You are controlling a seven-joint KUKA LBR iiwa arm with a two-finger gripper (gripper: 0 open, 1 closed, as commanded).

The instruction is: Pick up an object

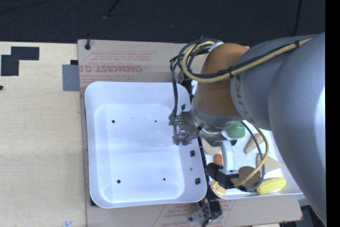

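- From where I stand, the arm (276, 93) reaches in from the right and hangs low over the seam between the two bins, hiding much of the right bin (276, 165).
- The gripper (183, 133) sits at the left bin's (133, 151) right wall; its dark metal parts blur together, so I cannot tell its state, and I see nothing held in it.
- The things to pick lie in the right bin, under and beside the wrist: a yellow corn cob (271, 185), a brown lump (246, 173), a green piece (235, 129), a small orange piece (218, 159).
- My judgement: the pick is not yet done. Nothing is lifted; closing on one object and raising it clear both remain.
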